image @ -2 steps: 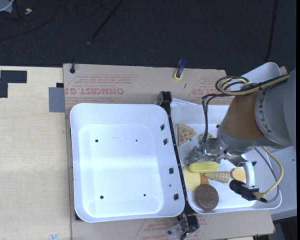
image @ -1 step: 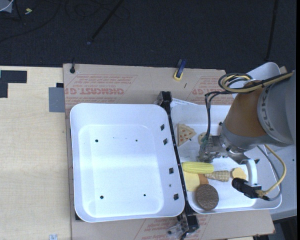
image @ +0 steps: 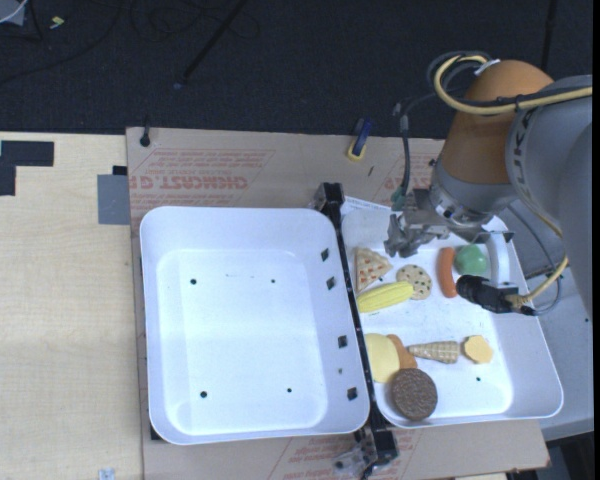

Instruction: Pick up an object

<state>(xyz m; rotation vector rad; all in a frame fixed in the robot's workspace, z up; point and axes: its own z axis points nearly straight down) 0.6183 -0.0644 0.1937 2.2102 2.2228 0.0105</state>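
Gripper over the stocked right bin; nothing grasped yet.

Left to right: the left bin [image: 240, 328] sits bare beside the right bin [image: 530, 388], where all the toy food lies loose, so we judge the pick must come from there. Pizza slice [image: 371, 265], corn cob [image: 385, 296] and cookie [image: 414, 280] cluster just below the gripper [image: 408, 230]; the chocolate cookie [image: 414, 393] lies nearer the front. We cannot tell its finger state; nothing visible between them.
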